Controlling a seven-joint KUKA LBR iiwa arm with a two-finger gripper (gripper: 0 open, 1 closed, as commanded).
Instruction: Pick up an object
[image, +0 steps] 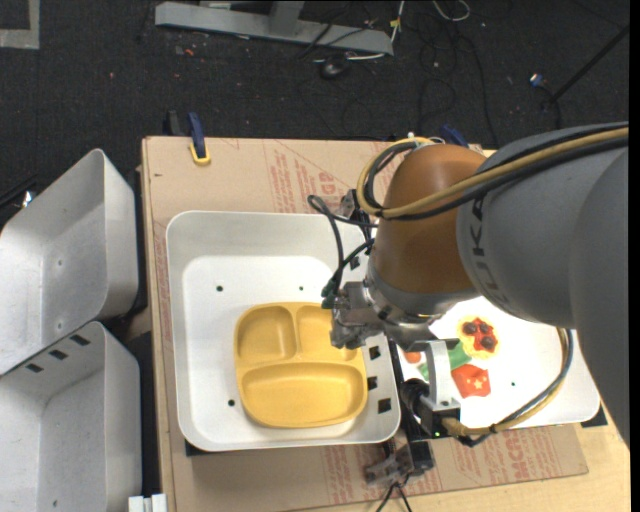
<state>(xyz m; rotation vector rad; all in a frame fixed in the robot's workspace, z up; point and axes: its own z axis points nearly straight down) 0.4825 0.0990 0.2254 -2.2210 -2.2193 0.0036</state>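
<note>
In left bin (200, 300): yellow tray (295, 385).
Pincer (347, 325): at tray's right rim; grip hidden, cannot tell.

Large dark letters run along the grey arm (520, 215) near its orange band; "KU" can be made out, the rest turning out of sight. Faint red print runs along the far edge of the cardboard sheet (255, 165) under the bins, and again near its front right corner, but it is too small and pale to read.
</note>
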